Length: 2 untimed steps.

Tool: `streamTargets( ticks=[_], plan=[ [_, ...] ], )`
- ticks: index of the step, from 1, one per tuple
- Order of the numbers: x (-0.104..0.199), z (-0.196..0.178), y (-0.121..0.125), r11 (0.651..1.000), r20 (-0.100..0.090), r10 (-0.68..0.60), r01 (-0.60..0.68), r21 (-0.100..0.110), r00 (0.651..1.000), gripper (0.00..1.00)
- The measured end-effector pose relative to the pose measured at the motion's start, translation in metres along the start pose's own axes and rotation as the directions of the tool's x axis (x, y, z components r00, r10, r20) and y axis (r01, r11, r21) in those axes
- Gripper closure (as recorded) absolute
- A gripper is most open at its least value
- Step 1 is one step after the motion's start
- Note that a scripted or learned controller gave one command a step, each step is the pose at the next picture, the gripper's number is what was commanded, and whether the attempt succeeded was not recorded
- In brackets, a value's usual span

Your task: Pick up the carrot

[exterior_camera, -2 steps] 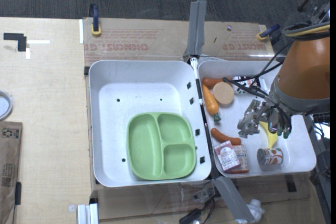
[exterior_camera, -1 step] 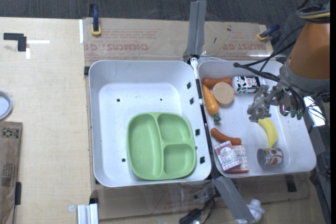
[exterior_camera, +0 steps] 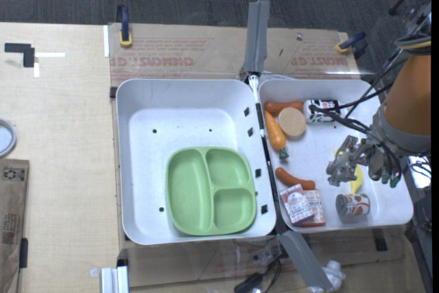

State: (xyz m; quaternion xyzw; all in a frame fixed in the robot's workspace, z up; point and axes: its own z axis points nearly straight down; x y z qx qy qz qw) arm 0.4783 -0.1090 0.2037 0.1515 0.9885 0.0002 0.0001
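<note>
Packet (exterior_camera: pixel 303 206): lay below the carrot (exterior_camera: pixel 275 132).
Gripper (exterior_camera: pixel 341 167): hovered right of the carrot, well apart; finger state indeterminate.
Progress: carrot untouched; approach, grasp and lift remained.

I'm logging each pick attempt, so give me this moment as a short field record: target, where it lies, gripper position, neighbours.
target: carrot
location: right bin, by its left wall, lying free
gripper: gripper over the right bin, to the right of the carrot, not touching it
neighbours: round wooden disc, sausage, can
left bin: holds green divided plate
</note>
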Motion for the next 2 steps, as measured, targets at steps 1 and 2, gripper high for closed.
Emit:
streamTargets(
  ticks=[1, 2],
  plan=[
    [-0.006, 0.009, 0.027, 0.992, 0.001, -0.126, 0.126, 0.0, 0.992, 1.0],
    [-0.049, 0.027, -0.008, 0.859, 0.003, -0.512, 0.512, 0.0, 0.859, 1.0]
  ],
)
